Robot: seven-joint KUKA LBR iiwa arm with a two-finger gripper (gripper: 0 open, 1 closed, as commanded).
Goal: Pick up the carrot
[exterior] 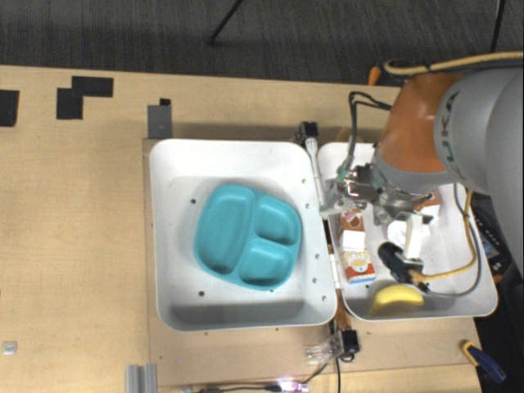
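My gripper [378, 210] is low over the right bin [475, 301], near its middle, and the grey and orange wrist covers it from above. A small orange-red sliver [429, 211] peeks out at the wrist's right edge. It may be the carrot, but too little shows to be sure. Nothing can be seen held.
A yellow banana [398, 296] lies at the right bin's front wall. A small white and orange carton [357, 259] lies along that bin's left wall, just left of the gripper. The left bin [176, 219] holds a teal divided plate [247, 234].
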